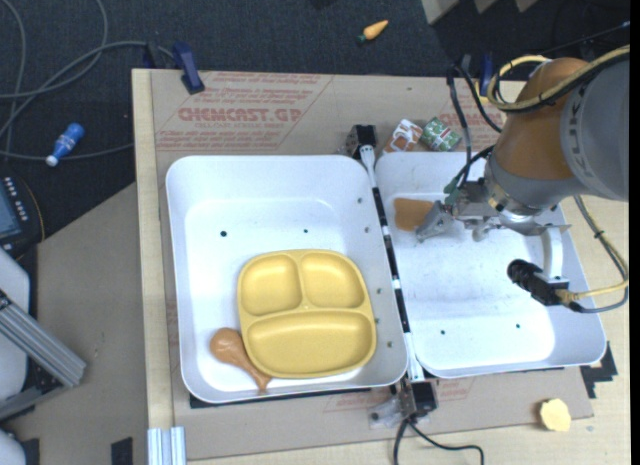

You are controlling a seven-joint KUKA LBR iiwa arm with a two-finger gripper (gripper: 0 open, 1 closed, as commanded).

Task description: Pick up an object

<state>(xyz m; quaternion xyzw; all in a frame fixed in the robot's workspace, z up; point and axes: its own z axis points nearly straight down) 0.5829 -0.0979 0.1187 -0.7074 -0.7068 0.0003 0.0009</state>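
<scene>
The grey arm with the orange band reaches into the right white bin [500, 343], its jaws [452, 221] low beside a flat brown piece [410, 213] near the bin's left wall; whether the jaws are open cannot be told. A yellow three-compartment plastic tray [305, 311] and a tan drumstick-shaped toy [235, 350], touching it, lie in the left white bin [200, 203].

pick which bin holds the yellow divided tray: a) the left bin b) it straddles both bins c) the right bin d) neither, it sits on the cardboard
a, the yellow divided tray lies flat inside the left bin, with a brown drumstick-shaped toy touching its lower left edge; the end effector is over the right bin.
</scene>
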